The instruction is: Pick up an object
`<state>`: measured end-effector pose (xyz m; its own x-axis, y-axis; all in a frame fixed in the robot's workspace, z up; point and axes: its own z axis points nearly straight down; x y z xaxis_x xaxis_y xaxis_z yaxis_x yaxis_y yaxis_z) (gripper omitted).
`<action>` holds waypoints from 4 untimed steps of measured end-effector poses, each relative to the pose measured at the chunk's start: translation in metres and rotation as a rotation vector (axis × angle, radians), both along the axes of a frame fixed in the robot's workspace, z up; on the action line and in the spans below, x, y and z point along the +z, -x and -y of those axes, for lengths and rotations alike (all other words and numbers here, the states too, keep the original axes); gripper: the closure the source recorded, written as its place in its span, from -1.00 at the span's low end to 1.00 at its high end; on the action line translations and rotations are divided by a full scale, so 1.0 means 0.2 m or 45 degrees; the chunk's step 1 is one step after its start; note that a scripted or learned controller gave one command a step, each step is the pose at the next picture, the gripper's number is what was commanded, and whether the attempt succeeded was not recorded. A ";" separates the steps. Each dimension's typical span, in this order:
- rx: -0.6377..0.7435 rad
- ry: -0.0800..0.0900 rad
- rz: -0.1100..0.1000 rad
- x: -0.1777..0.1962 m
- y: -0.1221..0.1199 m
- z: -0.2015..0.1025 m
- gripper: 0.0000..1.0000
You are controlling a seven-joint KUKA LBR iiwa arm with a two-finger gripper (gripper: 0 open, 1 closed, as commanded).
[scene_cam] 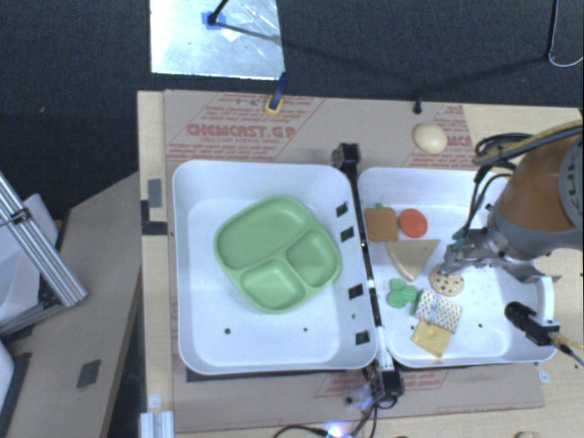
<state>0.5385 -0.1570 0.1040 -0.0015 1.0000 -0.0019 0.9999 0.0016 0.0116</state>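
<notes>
End effector (453, 259), reaching in from the right, hangs over the cookie (446, 283); its grip state cannot be told.

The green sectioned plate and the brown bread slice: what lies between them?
In the camera view, the black divider where both white bins meet lies between the green sectioned plate and the brown bread slice.

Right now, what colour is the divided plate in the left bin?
Light green. The divided plate shows clearly in the camera view, lying in the white left bin.
</notes>
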 end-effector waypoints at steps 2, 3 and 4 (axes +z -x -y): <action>0.005 0.000 -0.005 0.59 -0.01 -0.02 1.00; 0.011 -0.005 -0.012 0.55 -0.06 -0.27 1.00; 0.012 -0.005 -0.010 0.62 -0.13 -0.54 1.00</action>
